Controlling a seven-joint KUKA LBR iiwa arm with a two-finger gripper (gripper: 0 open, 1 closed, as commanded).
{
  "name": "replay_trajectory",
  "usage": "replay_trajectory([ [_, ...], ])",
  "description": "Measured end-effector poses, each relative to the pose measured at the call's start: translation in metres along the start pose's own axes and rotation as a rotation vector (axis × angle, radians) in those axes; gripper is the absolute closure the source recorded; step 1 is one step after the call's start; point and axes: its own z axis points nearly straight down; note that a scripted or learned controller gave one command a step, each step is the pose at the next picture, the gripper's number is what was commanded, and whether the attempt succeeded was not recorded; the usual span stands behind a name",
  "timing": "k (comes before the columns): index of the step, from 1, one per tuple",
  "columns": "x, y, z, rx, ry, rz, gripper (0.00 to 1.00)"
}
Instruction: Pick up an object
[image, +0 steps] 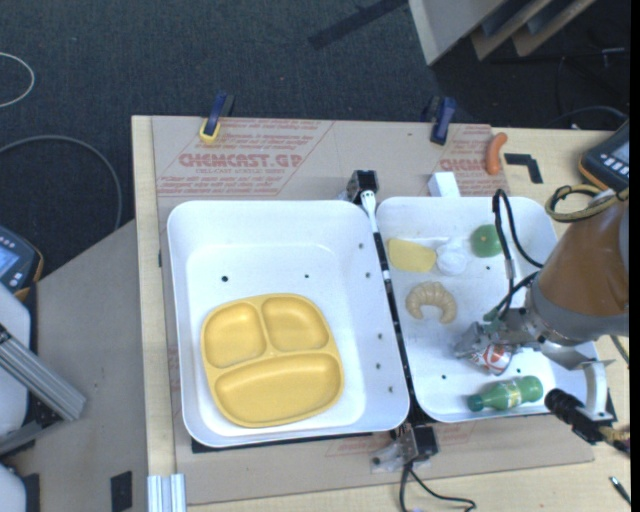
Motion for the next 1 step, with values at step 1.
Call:
replay_trajectory([
  [1,0.0816,0.0673,-0.0957,-0.011,0.001,-0.012,1.00],
])
